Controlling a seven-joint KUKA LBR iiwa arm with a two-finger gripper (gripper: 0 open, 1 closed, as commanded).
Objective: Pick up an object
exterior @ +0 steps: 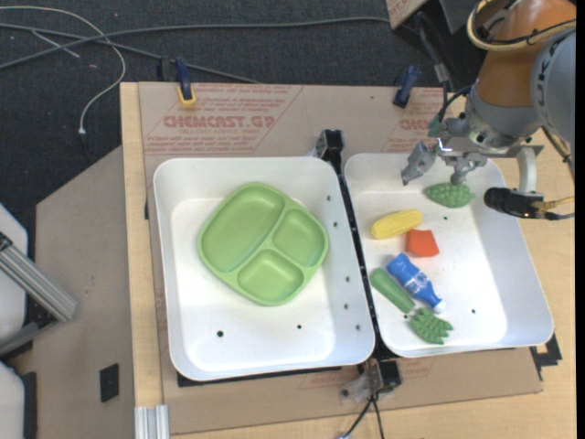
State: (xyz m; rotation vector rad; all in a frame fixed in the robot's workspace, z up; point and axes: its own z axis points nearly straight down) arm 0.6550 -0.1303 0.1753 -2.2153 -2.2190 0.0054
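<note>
Camera view, looking down at a slant: the grey arm, with its orange band above the wrist, is reaching in from the right and bending down over the far end of the right bin. Its claw is hanging with its fingers spread apart, nothing lying between them, just above and beside a flat green leaf-shaped toy that is resting near the bin's far wall. Closer to the middle of the same bin, a yellow corn toy is lying just beside an orange block; nearer the front, a blue bottle is leaning against a green stalk-shaped toy whose leafy end is pointing toward the front rim. The left bin is holding a green divided plate, tilted slightly. Both bins are sitting on a cardboard-covered tabletop. The arm's upper body is being cut off by the picture's right and top edges, and whether the claw's fingertips are touching the leaf-shaped toy is hard to make out.
</note>
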